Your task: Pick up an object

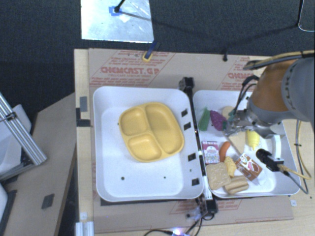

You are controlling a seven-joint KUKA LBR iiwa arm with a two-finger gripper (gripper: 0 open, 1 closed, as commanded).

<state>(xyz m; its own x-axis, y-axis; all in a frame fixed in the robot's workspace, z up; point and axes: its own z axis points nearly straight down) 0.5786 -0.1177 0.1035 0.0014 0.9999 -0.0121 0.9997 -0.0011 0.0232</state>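
The right bin (pixel 285 178) holds a heap of toy foods: a green piece (pixel 204 118), a purple piece (pixel 216 119), a pink and white box (pixel 210 151), an orange carrot (pixel 224 150), a tan cracker (pixel 217 175), a bun (pixel 236 185), a red and white packet (pixel 249 165) and a yellow bottle (pixel 252 139). My gripper (pixel 231 127) hangs low over the upper part of this bin, just right of the purple piece and above the carrot. The wrist hides what lies directly beneath it.
The left bin (pixel 113 181) carries a yellow divided plate (pixel 150 131). A black divider (pixel 194 132) with clips runs between the bins. Cables trail along the right bin's right side (pixel 298 146). A shiny metal sheet (pixel 116 14) lies beyond the bench.
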